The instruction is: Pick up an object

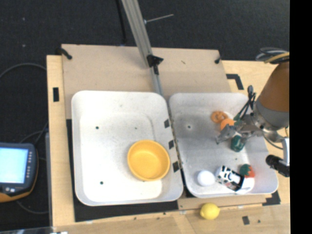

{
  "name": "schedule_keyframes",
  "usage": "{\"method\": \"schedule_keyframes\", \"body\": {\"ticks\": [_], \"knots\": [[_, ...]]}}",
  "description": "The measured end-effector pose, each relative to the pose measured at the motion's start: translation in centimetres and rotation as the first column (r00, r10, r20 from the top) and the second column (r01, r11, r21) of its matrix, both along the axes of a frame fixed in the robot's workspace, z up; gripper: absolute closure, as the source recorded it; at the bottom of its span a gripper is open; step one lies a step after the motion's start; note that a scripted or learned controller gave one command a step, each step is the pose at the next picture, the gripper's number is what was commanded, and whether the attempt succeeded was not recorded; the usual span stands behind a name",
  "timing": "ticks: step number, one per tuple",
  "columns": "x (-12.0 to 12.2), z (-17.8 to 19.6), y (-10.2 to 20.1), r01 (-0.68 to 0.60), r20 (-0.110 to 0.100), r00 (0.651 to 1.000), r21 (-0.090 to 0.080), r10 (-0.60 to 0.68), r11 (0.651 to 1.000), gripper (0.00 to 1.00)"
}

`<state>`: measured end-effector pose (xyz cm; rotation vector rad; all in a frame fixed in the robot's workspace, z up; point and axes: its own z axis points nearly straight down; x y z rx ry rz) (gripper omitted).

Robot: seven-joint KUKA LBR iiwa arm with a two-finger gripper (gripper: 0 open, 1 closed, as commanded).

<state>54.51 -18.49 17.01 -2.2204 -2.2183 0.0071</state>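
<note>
Several small things are lying in the right bin (195,111), and the one nearest the gripper (233,135) is a small dark green object (237,143), sitting just beside and slightly below the fingertips, toward the bin's right side. It is looking compact rather than long, so no clear long axis is showing. Just above it, an orange piece (220,116) is lying close to the gripper's upper side. Whether the fingers are spread or closed, and whether anything is sitting between them, I cannot tell. Farther toward the near rim, a white ball (205,178) and a black-and-white toy (231,177) are resting well apart from the gripper. The yellow bowl (148,159) is sitting in the left bin (97,116), and a lemon (209,211) is lying outside on the bench (122,67). I am judging that the coming move is depending on a short shift down toward the green object
</note>
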Motion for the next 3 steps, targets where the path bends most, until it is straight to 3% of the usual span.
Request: {"method": "schedule_keyframes", "body": {"ticks": [1, 2, 3], "knots": [[-0.9, -5.7, -0.5, 0.0, 0.002, 1.0, -0.001, 0.0, 1.0, 0.0], [-0.9, -7.0, -0.7, 0.001, 0.004, 1.0, -0.001, -0.001, 1.0, 0.0], [-0.8, -5.8, -0.7, 0.006, 0.009, 1.0, 0.0, -0.006, 1.0, 1.0]]}}
